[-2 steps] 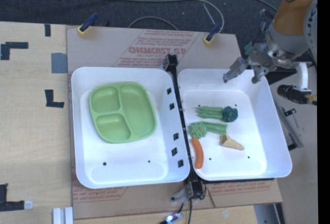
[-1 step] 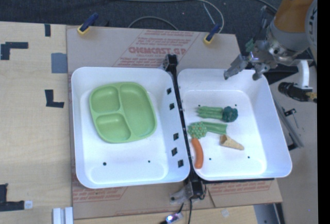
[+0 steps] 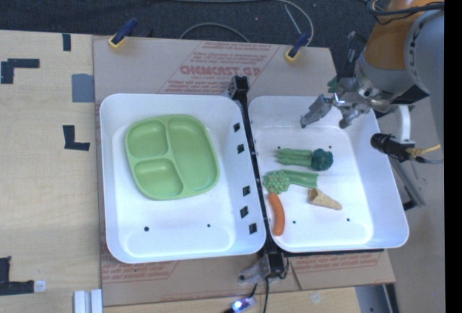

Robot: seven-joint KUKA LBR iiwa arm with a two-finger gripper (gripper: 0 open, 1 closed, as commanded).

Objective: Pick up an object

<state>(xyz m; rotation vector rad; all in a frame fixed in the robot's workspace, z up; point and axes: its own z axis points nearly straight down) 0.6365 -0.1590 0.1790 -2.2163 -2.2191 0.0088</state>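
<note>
Pincer (image 3: 330, 111) open, bumpy green broccoli (image 3: 289, 179), smooth orange carrot (image 3: 276, 213), glossy white bin (image 3: 375, 192).

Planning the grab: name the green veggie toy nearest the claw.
The darker broccoli, upper of two in the right bin, lies closest under the claw; the lighter one sits lower.

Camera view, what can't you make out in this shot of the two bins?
- Pincer: small and blurred at the right bin's far rim, so its state is unclear.
- Arm: its base is cut off by the frame's right edge.
- Tan wedge: too small to identify.
- Printing on the cardboard sheet: too faint and slanted to read fully.
- Green tray's underside and the bin floor beneath: hidden by the tray itself.
</note>
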